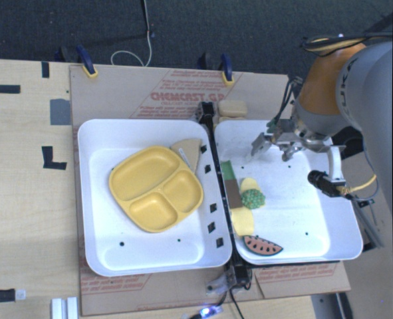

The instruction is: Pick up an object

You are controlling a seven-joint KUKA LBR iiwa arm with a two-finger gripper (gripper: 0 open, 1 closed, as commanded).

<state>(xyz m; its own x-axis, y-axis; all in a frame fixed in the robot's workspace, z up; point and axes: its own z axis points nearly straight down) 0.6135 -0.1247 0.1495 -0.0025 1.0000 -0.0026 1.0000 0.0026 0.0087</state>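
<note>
Nearby, jaws [272, 146] spread, holding nothing, broccoli [252, 198], watermelon slice [262, 246] below, yellow plate [157, 188] left bin [90, 198].

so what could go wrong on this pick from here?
1. The broccoli, yellow pieces and watermelon slice crowd the right bin's left wall, so the fingers may hit the wall.
2. The items touch, so one may drag another.
3. The open gripper hangs over bare floor and could close on nothing.

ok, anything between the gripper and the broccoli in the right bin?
Nothing visible. The gripper sits over the right bin's upper part, and bare white floor runs from it down-left to the broccoli. A yellow piece touches the broccoli's upper-left side, off that path.
</note>
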